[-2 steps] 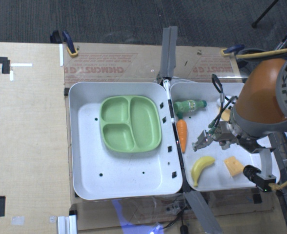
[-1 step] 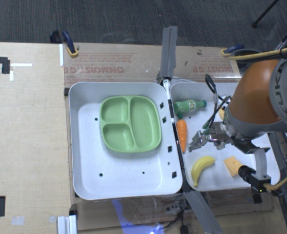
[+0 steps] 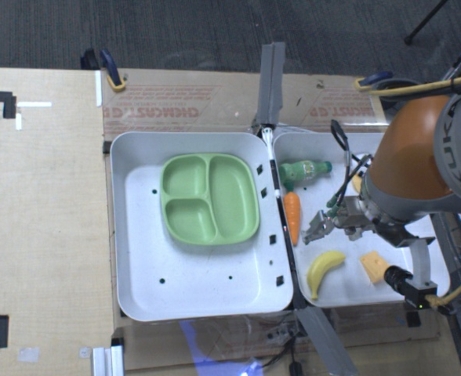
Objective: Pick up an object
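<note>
Camera view — right bin [image 3: 442,288]: holds carrot [image 3: 292,215], banana [image 3: 323,269], green bottle [image 3: 303,171] and cheese wedge [image 3: 374,266], loose for picking.
Left bin [image 3: 128,233]: a green divided plate [image 3: 210,199].
Gripper [image 3: 320,227]: low, between carrot and banana — whether released or clenched, I cannot tell.
Likely target: the carrot against the bins' shared wall, long axis front-to-back, tip toward the near edge.

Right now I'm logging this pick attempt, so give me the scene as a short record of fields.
left bin: green divided plate
right bin: green bottle, carrot, banana, cheese wedge
gripper: low over the right bin, beside the carrot, above the banana
held: nothing visible between the fingers
</note>
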You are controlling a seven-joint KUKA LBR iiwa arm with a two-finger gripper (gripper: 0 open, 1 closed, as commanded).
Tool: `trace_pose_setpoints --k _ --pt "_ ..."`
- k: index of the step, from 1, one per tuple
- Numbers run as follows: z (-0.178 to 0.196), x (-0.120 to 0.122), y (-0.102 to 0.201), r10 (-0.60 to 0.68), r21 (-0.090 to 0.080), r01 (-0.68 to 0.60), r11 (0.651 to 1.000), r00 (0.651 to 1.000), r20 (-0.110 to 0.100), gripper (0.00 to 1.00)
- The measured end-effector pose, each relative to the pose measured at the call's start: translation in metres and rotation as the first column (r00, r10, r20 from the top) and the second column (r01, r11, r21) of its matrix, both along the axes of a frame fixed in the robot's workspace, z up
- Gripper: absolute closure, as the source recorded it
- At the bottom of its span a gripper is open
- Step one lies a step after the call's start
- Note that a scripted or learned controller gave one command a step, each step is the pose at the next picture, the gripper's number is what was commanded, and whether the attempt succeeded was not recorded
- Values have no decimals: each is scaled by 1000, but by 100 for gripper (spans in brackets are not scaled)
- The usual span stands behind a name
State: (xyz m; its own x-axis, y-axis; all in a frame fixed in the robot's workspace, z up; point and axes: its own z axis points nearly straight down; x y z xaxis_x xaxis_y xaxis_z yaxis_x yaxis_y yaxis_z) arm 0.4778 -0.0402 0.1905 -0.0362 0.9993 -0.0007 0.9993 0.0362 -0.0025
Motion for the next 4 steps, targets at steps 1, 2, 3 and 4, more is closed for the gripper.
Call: trace_pose_setpoints --k 1,2,3,4 --pt "0 0 0 0 0 0 1000 1000 0 0" --pt "0 0 -12 -1 0 1 1000 1000 0 0" --pt "0 0 -1 2 0 -2 1000 1000 0 0" --pt "0 0 -16 -10 0 10 1000 1000 1 0"
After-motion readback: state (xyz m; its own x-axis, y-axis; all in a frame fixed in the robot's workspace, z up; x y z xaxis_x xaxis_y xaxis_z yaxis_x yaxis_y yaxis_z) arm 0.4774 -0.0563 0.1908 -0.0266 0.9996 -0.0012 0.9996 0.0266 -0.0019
